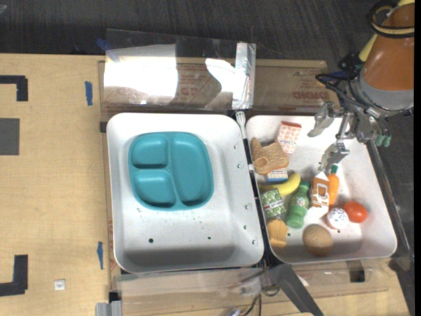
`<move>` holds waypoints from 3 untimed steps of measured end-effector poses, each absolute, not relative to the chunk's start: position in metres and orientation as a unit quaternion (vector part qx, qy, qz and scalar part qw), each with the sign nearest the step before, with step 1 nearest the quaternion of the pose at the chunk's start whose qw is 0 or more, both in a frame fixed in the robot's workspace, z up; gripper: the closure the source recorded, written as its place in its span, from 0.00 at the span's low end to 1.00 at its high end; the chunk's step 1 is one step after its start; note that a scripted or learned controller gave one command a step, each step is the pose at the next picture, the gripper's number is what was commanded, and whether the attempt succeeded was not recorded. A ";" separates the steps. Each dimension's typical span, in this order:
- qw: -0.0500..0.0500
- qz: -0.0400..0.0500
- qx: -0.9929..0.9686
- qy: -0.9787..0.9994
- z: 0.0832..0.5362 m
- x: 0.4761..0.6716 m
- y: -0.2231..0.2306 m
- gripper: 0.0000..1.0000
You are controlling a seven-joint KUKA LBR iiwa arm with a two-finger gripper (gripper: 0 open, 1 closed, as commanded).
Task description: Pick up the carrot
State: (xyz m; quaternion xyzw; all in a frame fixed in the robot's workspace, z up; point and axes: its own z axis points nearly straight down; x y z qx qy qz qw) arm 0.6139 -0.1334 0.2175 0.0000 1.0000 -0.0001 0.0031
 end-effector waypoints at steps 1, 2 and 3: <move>0.018 -0.006 -0.023 1.000 0.116 0.592 -0.194 0.00; 0.020 -0.010 0.035 0.999 0.111 0.603 -0.179 0.00; 0.031 -0.005 0.189 0.981 0.112 0.568 -0.165 0.00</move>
